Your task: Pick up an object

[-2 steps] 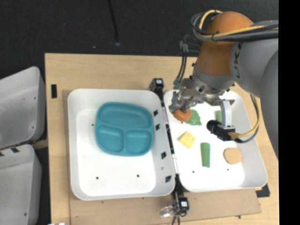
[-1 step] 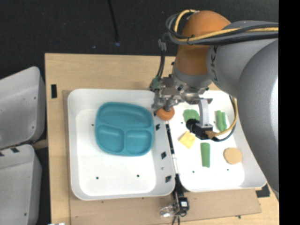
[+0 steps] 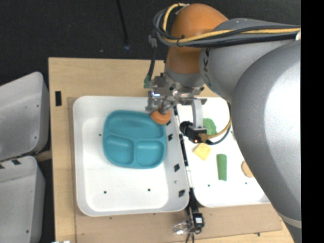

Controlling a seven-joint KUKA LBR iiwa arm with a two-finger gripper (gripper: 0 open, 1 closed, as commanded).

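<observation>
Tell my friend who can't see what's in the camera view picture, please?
A grey and orange robot arm's tool hangs above the top right edge of a teal divided plate in the left white bin, an orange ball right below it. The right bin holds small green and yellow pieces.

Left bin [image 3: 86, 186] has plenty of open floor along the bottom and left of the frame, with just the teal divided plate [image 3: 134, 138] sitting mid-bin. The arm [image 3: 263, 85] blocks the right bin's [image 3: 228, 199] upper right, and small bits clutter its middle.

white bins [image 3: 86, 186] — side by side, wooden bench [image 3: 61, 75]
</observation>
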